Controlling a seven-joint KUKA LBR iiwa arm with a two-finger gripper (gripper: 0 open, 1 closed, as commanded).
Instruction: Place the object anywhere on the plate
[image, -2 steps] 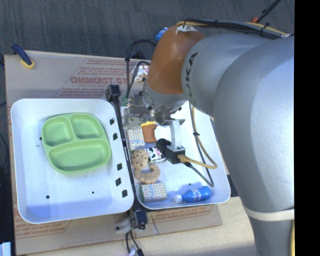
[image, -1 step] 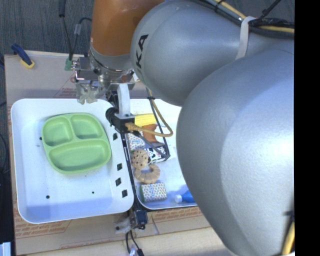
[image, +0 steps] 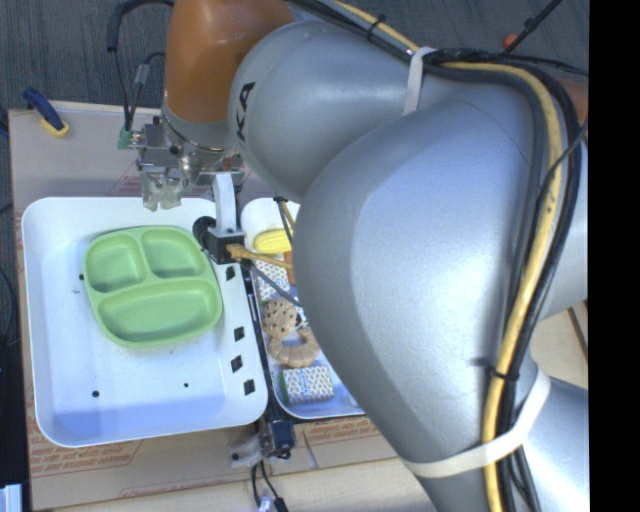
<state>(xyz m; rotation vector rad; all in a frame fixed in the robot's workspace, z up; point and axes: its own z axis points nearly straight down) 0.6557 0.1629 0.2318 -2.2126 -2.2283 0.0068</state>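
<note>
From the camera view above the surface, the green plate (image: 152, 285), with its three compartments, lies in the left bin (image: 60, 400) towards its far side, and nothing rests on it. The things to pick from sit in the right bin (image: 330, 405), across the divider: a yellow piece like corn (image: 271, 241), a cookie (image: 279, 320), a tan ring-shaped piece (image: 294, 351) and a small patterned block (image: 308, 382), much of that bin hidden under the arm.

The gripper (image: 163, 190) hangs at the far rim of the left bin, just beyond the plate's far edge. So the objects lie to the right and nearer the camera from the jaws, while the plate is almost beneath them. I cannot tell how the jaws stand, and I see nothing between them.

The arm comes in from the right, its grey bulk over the right bin, orange band (image: 205, 60) above the wrist, wrist pointing down.
</note>
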